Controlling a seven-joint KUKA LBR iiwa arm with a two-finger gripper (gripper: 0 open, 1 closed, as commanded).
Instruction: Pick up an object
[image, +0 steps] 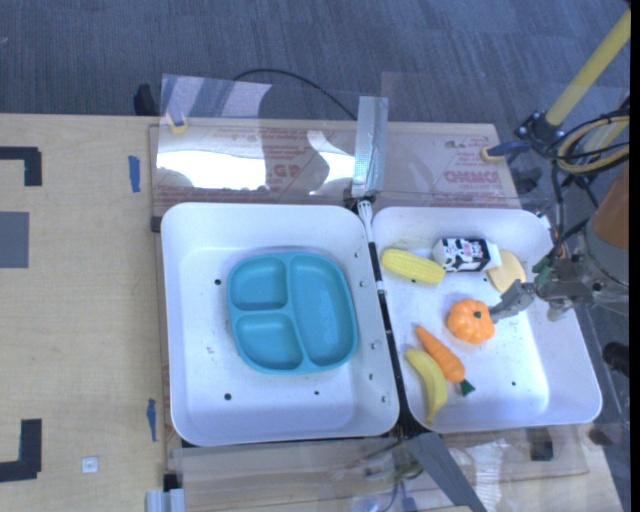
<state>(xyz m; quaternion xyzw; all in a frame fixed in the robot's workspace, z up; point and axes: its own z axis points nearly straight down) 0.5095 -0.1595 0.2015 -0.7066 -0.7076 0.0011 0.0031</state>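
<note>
The right bin (560, 385) holds several toy foods. There is a yellow corn cob (412, 265), a black-and-white patterned box (462, 253), a pale yellow wedge (508, 270), an orange pumpkin (470, 322), a carrot (440, 352) and a banana (430, 380). My gripper (512, 300) comes in from the right edge and hangs low over the bin. It sits just right of the pumpkin and below the wedge. I see nothing held in it.
In the left bin (190, 240) lies a blue divided plate (293, 310). A ridge (378, 300) separates the two bins. Behind them stand clear plastic panels (260, 150). Cables and a yellow pole (590, 70) crowd the upper right.
</note>
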